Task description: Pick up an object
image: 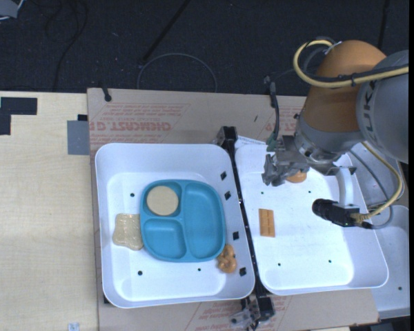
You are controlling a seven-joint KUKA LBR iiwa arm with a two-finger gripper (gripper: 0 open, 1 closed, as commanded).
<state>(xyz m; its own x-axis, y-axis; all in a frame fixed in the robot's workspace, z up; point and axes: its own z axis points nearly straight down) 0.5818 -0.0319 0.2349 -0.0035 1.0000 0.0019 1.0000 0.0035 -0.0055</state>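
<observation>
The hand [281, 171] is hovering low in the right bin [331, 267], pressing beside a small orange object [297, 177]; whether it is clenched I cannot tell. An orange block [266, 222] is lying just below it.

You see a grey arm [390, 109] with a rounded orange band [341, 81], yellowish cables [310, 57] looped over it, and a dark metal gripper [281, 171].
</observation>
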